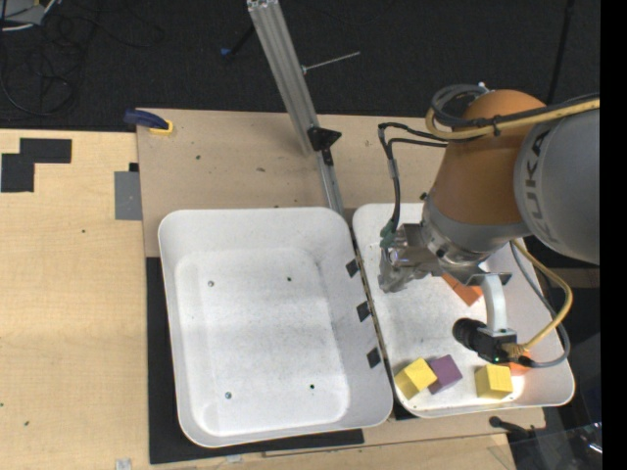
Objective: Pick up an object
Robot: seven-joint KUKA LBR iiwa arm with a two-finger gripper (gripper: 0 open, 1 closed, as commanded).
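Observation:
My gripper (pixel 395 270) hangs over the left part of the right bin (pixel 431 331), under the grey and orange arm. Near the bin's front edge lie a yellow block (pixel 414 376) and a purple block (pixel 445 371), touching each other. Another yellow block (pixel 493 381) sits at the front right corner. An orange piece (pixel 462 289) peeks out from under the wrist, farther right. Nothing shows between the gripper's tips from this angle.
The left bin (pixel 260 321) lies beside the right one, with black clips along the shared edge. A slanted aluminium rail (pixel 294 86) rises behind the bins. A blue and yellow clamp (pixel 149 120) sits at the bench's back left corner.

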